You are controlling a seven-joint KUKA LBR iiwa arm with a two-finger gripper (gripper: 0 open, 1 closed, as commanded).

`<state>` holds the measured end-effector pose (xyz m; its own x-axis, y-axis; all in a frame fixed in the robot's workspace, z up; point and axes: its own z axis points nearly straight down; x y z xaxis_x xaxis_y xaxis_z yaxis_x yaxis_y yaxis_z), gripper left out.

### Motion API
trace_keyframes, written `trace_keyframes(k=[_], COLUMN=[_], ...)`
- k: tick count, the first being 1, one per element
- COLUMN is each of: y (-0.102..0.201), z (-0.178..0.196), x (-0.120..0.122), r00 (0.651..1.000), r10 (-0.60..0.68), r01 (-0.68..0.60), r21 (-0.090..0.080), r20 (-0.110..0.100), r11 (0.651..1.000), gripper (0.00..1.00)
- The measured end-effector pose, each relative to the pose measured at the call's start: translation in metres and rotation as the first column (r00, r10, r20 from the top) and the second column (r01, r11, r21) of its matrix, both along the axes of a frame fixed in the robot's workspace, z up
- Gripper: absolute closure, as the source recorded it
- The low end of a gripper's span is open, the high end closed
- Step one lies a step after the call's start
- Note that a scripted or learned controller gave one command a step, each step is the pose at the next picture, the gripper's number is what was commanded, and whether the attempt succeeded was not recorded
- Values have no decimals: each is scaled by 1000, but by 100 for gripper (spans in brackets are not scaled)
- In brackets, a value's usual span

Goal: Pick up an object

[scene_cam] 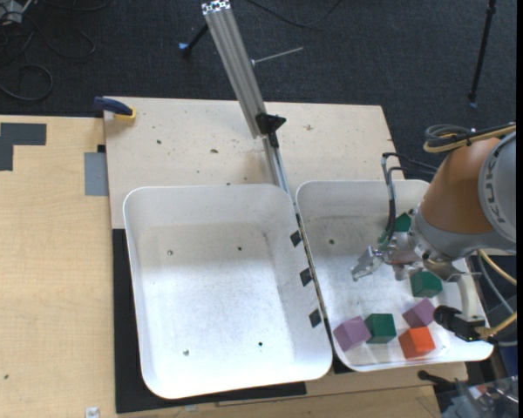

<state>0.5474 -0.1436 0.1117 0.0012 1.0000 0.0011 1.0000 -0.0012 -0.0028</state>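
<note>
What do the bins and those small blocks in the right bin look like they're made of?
Right bin and left bin: probably thin moulded plastic, white, with rounded rims and a slight sheen. Purple block, green block, orange block: matte, solid-coloured, possibly foam or painted wood; unclear.

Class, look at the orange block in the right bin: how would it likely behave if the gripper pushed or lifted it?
The orange block looks flat-faced and boxy, so it would probably slide rather than roll. Its crisp edges suggest it is stiff, not floppy. It sits close to the right bin's near rim and beside a purple block, so a push might jam it or nudge that neighbour.
</note>
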Motion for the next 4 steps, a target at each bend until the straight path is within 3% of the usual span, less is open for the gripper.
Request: trace_keyframes(k=[1, 4], y=[-2, -12], z=[8, 157], x=[-1, -11], r00=[1000, 1000], r10=[-11, 3], r01=[11, -3], r21=[1, -2], r20=[-2, 6], r11=[1000, 1000], gripper=[100, 100])
